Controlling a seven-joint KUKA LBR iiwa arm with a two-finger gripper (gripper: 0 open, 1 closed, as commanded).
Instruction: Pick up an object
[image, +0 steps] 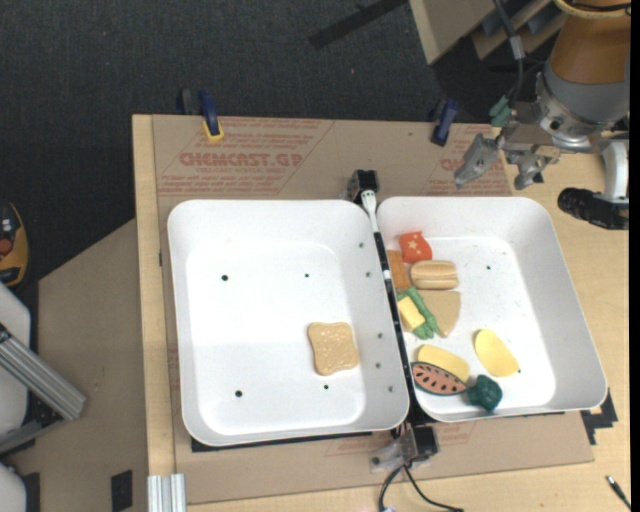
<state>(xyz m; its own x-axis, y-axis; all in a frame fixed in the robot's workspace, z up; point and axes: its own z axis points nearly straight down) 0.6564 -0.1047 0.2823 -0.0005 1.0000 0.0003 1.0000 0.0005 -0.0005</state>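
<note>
My gripper (502, 166) hangs above the far edge of the right bin (560, 270), its two grey fingers (476, 162) spread apart with nothing between them. Below it in the right bin lie toy foods: a red piece (415, 245), a bun (434, 274), an orange slab (398, 272), a yellow and green piece (417, 313), a tan wedge (448, 312), a yellow chip (494, 352), a banana-like piece (441, 358), a watermelon slice (438, 379) and a dark green piece (486, 393). A toast slice (332, 347) lies alone in the left bin (200, 300).
Both bins rest on a cardboard sheet (250, 150) held by blue clamps (207, 110) at the back. A black clip (364, 185) joins the bins at the far side. Black gear (590, 205) sits at the right; a metal rail (40, 375) at the left.
</note>
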